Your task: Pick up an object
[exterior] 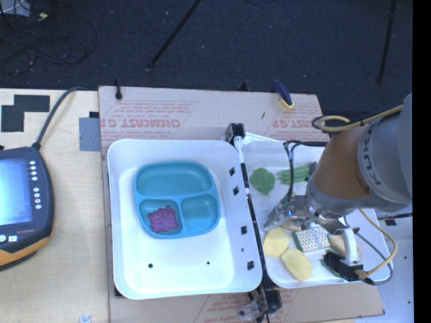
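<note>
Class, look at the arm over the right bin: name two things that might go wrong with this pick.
1. The yellow pieces lie touching beside the gripper; closing may nudge one away or catch both.
2. The arm hides much of the right bin, so a sideways sweep could knock the green item.

Only readable stuff afaict: red print on the cardboard sheet [202,116] under the bins, upside down from this cam. Left bit looks like "CHEMCRAFT" or similar (can't make out every letter), repeated partly at the right. Pendant [20,204] screen is lit but txt too small.
</note>
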`<state>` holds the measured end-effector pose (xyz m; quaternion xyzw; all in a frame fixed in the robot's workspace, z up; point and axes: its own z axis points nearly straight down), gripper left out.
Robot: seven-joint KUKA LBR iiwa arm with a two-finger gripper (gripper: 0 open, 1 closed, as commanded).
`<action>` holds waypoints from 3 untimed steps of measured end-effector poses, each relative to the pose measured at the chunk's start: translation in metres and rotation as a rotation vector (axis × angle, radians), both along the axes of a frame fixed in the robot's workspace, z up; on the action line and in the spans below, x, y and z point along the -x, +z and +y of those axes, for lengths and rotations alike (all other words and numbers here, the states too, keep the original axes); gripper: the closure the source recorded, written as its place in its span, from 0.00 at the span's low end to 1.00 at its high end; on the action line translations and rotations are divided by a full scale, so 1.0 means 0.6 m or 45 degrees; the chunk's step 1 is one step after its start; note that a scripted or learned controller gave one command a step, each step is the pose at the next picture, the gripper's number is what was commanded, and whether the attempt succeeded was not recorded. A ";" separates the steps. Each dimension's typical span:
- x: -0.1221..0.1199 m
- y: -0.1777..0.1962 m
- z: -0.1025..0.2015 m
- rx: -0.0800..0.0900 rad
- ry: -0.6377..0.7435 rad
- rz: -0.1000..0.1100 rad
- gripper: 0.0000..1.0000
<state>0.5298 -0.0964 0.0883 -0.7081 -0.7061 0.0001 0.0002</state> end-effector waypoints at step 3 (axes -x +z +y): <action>-0.041 0.170 0.066 -0.002 0.008 0.003 1.00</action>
